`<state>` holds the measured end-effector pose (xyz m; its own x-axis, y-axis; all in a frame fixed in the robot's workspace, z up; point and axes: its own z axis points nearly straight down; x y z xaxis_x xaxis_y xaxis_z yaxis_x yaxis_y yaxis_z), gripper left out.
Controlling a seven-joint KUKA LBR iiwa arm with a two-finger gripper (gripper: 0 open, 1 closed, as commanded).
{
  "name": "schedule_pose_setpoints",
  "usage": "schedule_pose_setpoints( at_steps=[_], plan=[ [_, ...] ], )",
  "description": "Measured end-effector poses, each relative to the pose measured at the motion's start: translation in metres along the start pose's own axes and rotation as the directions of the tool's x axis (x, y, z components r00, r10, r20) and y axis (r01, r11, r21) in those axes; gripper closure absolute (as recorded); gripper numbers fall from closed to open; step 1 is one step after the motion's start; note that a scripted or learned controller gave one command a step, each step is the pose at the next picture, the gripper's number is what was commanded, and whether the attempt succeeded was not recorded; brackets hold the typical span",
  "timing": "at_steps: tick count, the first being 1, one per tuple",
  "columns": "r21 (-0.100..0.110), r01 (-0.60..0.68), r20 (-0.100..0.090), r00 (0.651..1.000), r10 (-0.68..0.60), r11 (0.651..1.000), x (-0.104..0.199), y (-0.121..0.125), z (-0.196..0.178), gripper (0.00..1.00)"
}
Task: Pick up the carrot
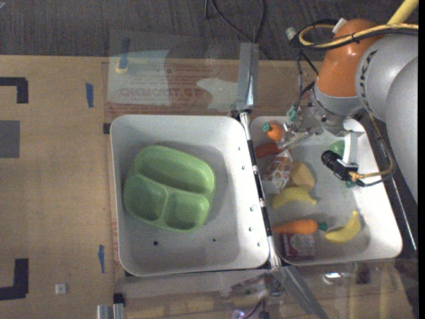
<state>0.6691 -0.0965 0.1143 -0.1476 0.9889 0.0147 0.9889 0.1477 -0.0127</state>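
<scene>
In the right bin [388, 244], we see the carrot [297, 227] at six o'clock, beside a banana [346, 229]. Our gripper [297, 133] hovers near eleven o'clock; its grip we cannot tell.

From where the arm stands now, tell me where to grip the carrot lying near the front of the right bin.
Grip the carrot at mid-body, coming straight down. It lies flat, roughly left-right, green top toward the banana, so close across its narrow width; the pink packet crowds its near side.
</scene>
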Motion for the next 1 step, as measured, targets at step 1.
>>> schedule_pose_setpoints(
  at_steps=[1],
  plan=[
    [-0.012, 0.015, 0.014, 1.000, -0.014, 1.000, 0.0226, -0.0596, -0.0699, 1.00]
  ],
)
